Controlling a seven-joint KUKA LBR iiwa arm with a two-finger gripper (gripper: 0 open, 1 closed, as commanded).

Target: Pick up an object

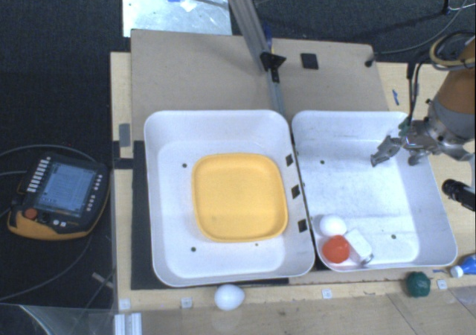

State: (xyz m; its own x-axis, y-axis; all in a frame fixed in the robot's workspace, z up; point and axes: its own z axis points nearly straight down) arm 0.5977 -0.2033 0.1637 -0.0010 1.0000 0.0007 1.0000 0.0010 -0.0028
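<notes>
Two white bins sit side by side on the tabletop (335, 77), seen from above at a slant. The left bin (167, 177) carries a yellow square plate (239, 196) lying flat in its middle. Over to the right bin (416, 222): three things huddle in its near-left corner, a white ball (332, 225) touching a red ball (337, 249) just below it, and a small white block (358, 244) just beside the red one. The arm (455, 114) comes in from the right, and its jaws (398, 149) hang over the bin's far right part, well apart from that cluster. They look spread with nothing between them. Outside the bins, a white egg-shaped object (229, 297) lies at the tabletop's near edge and a dark green ball (418, 284) sits near the right corner. A teach pendant (58, 199) rests on the floor at left.
</notes>
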